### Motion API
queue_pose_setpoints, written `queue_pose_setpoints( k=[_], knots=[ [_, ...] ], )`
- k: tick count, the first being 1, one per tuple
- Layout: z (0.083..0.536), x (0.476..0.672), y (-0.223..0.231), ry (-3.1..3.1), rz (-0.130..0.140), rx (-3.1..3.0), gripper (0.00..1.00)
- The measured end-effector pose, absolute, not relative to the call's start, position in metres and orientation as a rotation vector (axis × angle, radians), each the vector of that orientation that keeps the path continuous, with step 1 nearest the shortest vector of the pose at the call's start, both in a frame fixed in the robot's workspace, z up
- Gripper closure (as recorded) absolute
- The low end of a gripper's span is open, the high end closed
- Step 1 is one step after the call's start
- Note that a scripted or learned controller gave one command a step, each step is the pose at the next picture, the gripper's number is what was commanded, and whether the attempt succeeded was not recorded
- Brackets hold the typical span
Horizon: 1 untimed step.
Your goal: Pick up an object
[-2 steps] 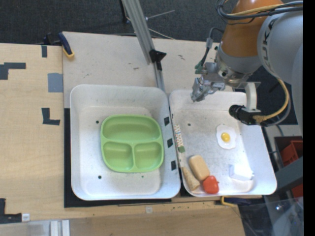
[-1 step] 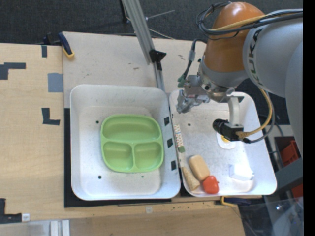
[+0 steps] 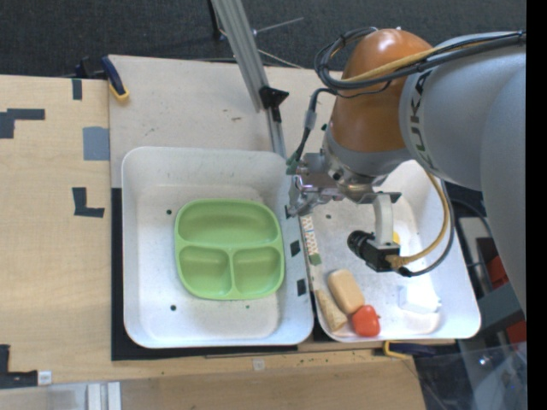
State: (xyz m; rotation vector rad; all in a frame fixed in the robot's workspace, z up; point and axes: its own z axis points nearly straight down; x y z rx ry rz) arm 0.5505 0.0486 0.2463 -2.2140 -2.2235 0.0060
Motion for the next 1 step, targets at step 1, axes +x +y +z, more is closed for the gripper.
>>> queue_pose_setpoints(
  k=[1],
  knots=[
    [0.2379, 0.5195, 0.0868, -2.224, 0.006, -2.213, 1.00]
  ],
)
